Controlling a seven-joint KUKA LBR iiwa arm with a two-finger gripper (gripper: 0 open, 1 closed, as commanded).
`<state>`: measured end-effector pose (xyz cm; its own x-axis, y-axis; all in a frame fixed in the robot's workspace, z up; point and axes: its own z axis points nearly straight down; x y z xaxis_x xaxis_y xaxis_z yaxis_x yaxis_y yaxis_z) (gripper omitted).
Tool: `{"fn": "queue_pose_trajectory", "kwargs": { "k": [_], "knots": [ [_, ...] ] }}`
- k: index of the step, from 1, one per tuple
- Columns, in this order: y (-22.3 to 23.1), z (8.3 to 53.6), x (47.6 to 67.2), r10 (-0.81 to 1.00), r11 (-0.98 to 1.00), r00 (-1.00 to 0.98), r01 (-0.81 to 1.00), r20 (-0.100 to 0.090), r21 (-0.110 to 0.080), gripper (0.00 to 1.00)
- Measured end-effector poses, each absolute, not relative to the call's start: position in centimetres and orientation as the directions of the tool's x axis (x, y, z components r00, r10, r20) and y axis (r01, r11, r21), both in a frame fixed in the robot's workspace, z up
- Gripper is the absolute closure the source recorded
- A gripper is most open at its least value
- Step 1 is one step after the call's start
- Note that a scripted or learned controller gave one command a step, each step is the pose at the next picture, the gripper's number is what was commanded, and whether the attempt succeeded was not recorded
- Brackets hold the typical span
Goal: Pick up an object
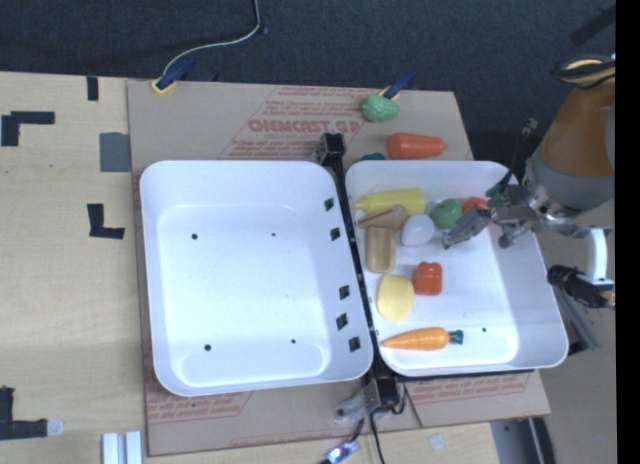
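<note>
The right bin holds several toy foods: a yellow piece, a tan block, a white egg, a green piece, a small red pepper, a yellow lemon and a carrot. My gripper hangs low over the bin's upper right part, just right of the green piece and the egg. Its fingers are spread, with nothing between them. A small red bit shows beside the gripper, by the green piece.
The left bin adjoins the right one along a clipped seam. On the cardboard behind the bins lie a green toy and an orange-red toy. A cable runs across the dark floor at the back.
</note>
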<state>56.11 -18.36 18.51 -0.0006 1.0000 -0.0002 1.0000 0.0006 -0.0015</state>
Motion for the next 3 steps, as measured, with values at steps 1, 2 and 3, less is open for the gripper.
{"fn": "queue_pose_trajectory", "kwargs": {
  "k": [1,2,3],
  "knots": [
    [-10.7,8.1,59.6,1.000,0.006,-0.006,1.000,-0.002,0.002,0.00],
    [-10.1,8.8,55.3,1.000,-0.007,0.007,1.000,-0.010,0.011,0.00],
    [-9.6,9.8,55.5,1.000,-0.002,0.002,1.000,0.001,0.006,1.00]
  ]
}}
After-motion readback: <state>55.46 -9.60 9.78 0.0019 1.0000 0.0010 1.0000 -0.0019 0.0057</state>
